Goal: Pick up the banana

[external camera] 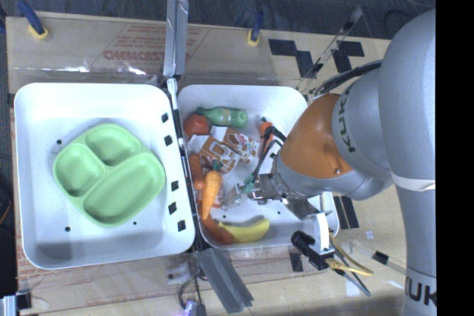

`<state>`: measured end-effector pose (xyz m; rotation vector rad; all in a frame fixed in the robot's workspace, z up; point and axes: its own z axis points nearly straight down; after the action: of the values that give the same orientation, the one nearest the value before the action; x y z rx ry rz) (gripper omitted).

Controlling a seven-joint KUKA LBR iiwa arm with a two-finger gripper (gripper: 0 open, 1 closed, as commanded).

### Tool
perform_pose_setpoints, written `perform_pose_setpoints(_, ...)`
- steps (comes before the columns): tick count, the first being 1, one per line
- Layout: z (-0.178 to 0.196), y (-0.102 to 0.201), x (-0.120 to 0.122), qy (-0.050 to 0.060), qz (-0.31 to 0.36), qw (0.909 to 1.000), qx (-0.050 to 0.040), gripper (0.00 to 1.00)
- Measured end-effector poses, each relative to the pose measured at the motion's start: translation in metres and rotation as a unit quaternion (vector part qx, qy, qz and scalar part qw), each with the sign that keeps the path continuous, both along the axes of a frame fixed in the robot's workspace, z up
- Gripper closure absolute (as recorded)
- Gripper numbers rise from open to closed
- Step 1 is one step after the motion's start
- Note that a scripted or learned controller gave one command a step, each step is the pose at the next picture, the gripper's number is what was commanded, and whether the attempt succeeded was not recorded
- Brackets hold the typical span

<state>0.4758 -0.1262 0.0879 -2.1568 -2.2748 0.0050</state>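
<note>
one banana (248,231), one carrot (210,192), one plate (109,173)

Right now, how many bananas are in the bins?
1. The banana lies along the near edge of the right bin, just below the carrot. The arm covers part of that bin, so another could be hidden.

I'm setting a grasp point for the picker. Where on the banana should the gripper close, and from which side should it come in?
Grip the banana at its middle, coming straight down from above with the fingers closing across its narrow width. It lies flat along the right bin's near wall, and its left end is crowded by a reddish item and the carrot, so the middle to right part looks freer.
</note>
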Motion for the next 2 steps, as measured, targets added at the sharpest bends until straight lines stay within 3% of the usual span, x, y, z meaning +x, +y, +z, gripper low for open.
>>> perform_pose_setpoints(1, 0.008, -0.061, 0.0, -0.002, 0.228, 0.9737, 0.0008, 0.0)
perform_pose_setpoints(2, 0.001, 0.004, 0.001, -0.001, -0.036, 0.9993, -0.0011, 0.0)
